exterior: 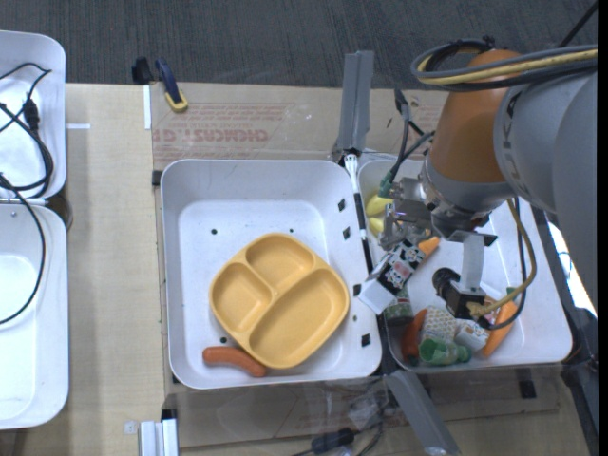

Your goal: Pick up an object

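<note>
Currently claw (414,218) down in right bin (546,335) over toy clutter; grip state unclear. Hot dog (234,358) beside yellow 3-section plate (278,299) in left bin (190,255).

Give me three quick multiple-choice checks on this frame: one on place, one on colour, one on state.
1. Where is the sausage?
A. left bin
B. right bin
C. on the bench

2. What colour is the divided plate?
A. white
B. yellow
C. green

3. How does the divided plate lie?
A. upside down
B. on edge
C. flat, compartments up

Answers: 1 A, it rests at the left bin's front by the plate. 2 B, it is plainly yellow. 3 C, its three compartments face up.
</note>
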### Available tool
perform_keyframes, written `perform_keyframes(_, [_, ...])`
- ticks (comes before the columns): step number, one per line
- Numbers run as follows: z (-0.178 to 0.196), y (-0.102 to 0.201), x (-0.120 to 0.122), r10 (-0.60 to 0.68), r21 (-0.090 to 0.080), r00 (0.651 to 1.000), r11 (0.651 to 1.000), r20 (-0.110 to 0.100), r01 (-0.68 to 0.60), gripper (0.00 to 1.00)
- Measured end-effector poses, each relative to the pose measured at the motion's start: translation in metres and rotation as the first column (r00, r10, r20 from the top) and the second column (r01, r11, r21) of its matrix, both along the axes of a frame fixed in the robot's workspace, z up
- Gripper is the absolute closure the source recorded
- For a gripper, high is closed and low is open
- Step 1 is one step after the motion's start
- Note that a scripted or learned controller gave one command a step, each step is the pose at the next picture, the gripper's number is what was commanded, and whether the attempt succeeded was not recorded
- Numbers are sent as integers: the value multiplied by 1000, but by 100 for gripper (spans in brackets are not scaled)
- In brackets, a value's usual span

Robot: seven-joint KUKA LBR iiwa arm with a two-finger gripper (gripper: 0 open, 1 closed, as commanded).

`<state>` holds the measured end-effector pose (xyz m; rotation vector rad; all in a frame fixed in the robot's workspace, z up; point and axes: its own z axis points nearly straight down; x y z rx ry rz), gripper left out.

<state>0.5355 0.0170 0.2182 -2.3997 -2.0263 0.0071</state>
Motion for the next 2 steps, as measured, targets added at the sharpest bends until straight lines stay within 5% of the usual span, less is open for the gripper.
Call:
perform_keyframes(1, [62,-11,24,-69,-1,998,998,1,69,100])
perform_keyframes(2, [60,-103,51,-50,-1,999,999,0,50,100])
